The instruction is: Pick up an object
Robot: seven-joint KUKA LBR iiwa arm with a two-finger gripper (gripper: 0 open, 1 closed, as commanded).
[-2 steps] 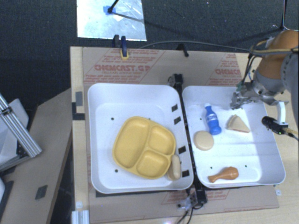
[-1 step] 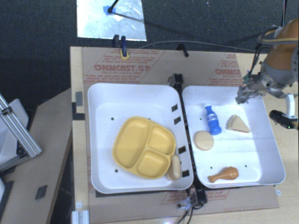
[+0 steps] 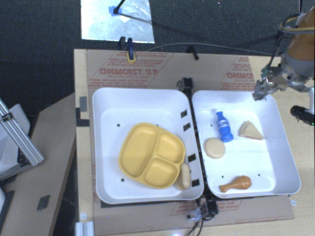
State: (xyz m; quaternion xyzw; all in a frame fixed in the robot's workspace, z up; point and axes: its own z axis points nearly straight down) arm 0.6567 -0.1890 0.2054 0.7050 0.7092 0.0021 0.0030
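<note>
4 items R bin | tray L bin | pincer above rim

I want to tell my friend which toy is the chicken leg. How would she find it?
Look in the right white bin, the one without the yellow tray. Go to its front edge: the chicken drumstick lies there, golden brown with a thin bone end, unlike the round cookie above it.
</note>
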